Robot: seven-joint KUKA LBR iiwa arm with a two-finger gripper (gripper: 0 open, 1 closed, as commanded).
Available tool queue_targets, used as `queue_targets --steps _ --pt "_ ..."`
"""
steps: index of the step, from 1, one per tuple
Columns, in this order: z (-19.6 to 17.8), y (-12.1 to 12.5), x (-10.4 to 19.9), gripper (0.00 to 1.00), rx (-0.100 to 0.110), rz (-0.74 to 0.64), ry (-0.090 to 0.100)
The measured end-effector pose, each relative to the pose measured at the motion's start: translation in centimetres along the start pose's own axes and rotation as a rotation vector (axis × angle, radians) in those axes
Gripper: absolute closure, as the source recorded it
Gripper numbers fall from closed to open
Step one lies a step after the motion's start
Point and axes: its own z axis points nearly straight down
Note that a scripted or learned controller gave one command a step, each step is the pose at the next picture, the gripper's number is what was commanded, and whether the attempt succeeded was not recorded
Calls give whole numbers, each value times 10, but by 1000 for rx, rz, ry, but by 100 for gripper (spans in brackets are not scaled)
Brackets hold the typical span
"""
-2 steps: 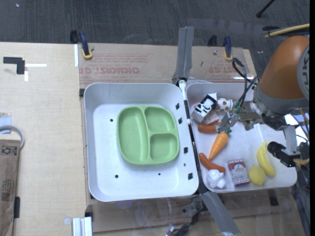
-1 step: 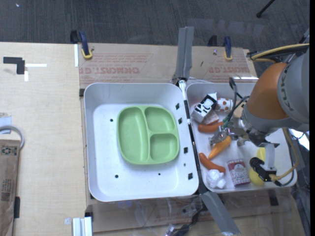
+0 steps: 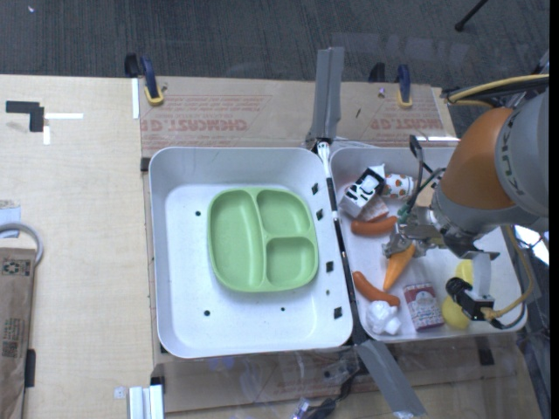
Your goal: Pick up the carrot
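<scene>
The carrot (image 3: 397,268) is being gripped at its upper end by the hand (image 3: 410,244), near the middle of the right bin (image 3: 349,160). Its tip is pointing toward the near edge. A green plate (image 3: 262,238) is lying in the left bin (image 3: 175,260).

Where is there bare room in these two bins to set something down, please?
The left bin has bare floor all around the green divided plate, widest along its left and front walls. The right bin is crowded: carrot, sausages, small box, lemon and the gripper.
</scene>
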Motion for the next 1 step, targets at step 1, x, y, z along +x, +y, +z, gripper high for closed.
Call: queue_targets --steps 1 --pt "-91 -49 29 100 -3 142 -1"
